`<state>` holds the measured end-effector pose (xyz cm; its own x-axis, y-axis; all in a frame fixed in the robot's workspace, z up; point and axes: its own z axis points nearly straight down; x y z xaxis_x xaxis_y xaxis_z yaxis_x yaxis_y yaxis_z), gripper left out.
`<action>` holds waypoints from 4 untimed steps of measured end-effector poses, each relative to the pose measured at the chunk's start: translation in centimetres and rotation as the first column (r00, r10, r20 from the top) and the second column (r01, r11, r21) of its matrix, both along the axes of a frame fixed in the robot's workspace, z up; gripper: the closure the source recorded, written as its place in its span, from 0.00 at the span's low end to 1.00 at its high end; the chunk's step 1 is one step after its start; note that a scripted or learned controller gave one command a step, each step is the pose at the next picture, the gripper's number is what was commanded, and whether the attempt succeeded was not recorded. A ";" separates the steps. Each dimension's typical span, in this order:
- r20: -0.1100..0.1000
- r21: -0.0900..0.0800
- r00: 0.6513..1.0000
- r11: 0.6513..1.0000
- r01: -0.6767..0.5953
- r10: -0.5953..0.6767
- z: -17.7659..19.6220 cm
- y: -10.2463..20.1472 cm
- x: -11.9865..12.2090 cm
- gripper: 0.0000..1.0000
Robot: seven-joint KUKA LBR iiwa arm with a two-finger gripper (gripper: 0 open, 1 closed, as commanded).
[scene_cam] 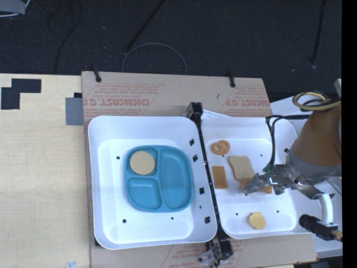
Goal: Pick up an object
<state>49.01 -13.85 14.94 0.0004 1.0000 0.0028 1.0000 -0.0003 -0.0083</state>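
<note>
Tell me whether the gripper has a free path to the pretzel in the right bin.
Probably yes. The pretzel lies alone near the bin's far left corner, nothing on it. The gripper sits low in the same bin; the toast lies between them, so lifting over it seems wise.

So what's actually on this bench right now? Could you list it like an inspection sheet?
Surface: left white bin and right white bin side by side on cardboard.
Job's things: in the right bin, a pretzel, bread slice, brown cracker and yellow piece.
Clutter: blue divided plate in the left bin, a round cookie in its upper-left compartment.
Grippers: gripper low in the right bin, beside the bread slice; grasp cannot be told.
Cables: black cables on the dark floor.
Surroundings: wooden benchtop at left.
</note>
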 end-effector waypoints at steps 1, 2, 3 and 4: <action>-0.001 0.000 1.000 1.000 0.001 -0.001 -6.0 -0.5 -0.8 0.00; 0.005 -0.001 1.000 1.000 0.003 -0.003 -6.2 -0.5 -0.8 0.00; 0.007 -0.001 1.000 1.000 0.009 -0.009 -5.1 -0.6 -0.7 1.00; 0.009 -0.002 1.000 1.000 -0.002 0.002 -0.2 0.2 -0.2 1.00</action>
<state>48.80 -13.61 14.76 -0.0016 1.0000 0.0004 1.0000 0.0016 0.0007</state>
